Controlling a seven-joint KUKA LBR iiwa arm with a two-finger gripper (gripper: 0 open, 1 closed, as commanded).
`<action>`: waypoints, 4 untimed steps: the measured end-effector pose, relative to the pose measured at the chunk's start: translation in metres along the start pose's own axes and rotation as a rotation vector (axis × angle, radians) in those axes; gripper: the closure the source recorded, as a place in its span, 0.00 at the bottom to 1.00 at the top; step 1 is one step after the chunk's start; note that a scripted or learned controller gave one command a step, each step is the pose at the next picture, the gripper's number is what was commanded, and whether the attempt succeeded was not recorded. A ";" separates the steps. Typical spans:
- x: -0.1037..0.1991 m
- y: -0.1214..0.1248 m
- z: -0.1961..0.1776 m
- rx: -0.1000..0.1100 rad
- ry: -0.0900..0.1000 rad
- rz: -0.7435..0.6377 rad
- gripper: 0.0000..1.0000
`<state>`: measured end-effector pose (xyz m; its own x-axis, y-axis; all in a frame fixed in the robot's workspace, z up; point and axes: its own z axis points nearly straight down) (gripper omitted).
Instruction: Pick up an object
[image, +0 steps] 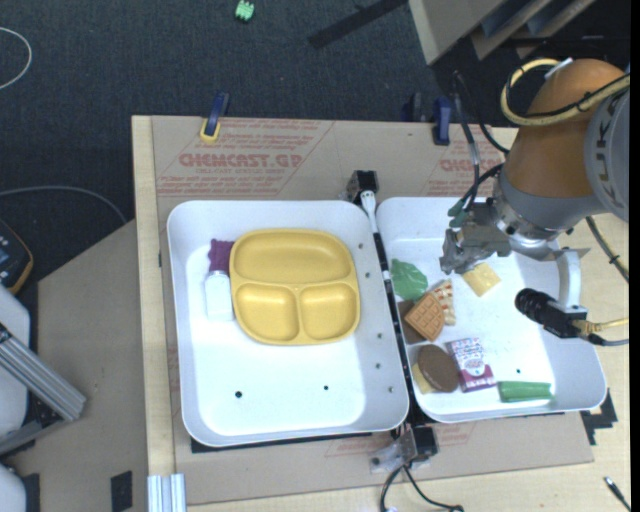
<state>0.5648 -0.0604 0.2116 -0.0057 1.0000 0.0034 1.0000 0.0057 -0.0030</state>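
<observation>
Robot hand (460, 252) hanging over the back of the right bin (570, 355), wide or narrow impossible to tell, pale yellow block (482, 279) lying just beside it, waffle (428, 312), brown disc (436, 368) and purple packet (470, 362) lying nearer the front, yellow divided plate (295, 285) sitting in the left bin (280, 410).

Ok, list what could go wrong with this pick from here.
1. The gripper hangs beside the pale yellow block, not squarely over it. A straight descent may clip its edge and push it away.
2. The waffle and green piece lie close together just left. A grasp there might catch two things or neither.
3. Those items sit near the right bin's inner wall, so a nudge could wedge them against it.
</observation>
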 end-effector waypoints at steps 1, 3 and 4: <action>0.059 0.001 -0.016 -0.007 -0.001 -0.002 1.00; 0.104 0.001 -0.019 -0.001 -0.003 0.006 1.00; 0.106 -0.002 -0.005 0.001 -0.003 0.006 1.00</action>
